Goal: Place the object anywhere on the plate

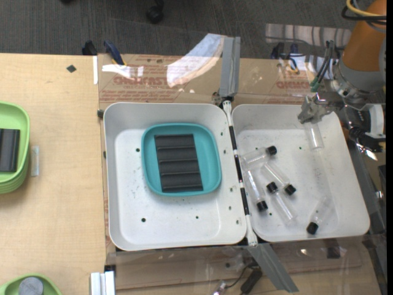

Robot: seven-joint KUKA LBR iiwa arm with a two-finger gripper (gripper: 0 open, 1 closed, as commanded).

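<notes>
A teal square plate [150,165] lies in the left bin [123,214], and a black ridged block [178,161] rests on it. Several clear tubes with black caps [273,186] are scattered across the right bin [344,220]. My gripper [311,117] hangs over that bin's far right part, well to the right of the plate. A clear tube [315,137] slants down from between its fingers, its upper end hidden by them. The gripper looks shut on this tube.
A raised divider [234,158] separates the two bins. On the wooden bench at far left stands a green dish [18,125] with a dark item. Cardboard and a plastic bag [196,57] lie behind the bins. Cables and arm parts [362,128] crowd the right edge.
</notes>
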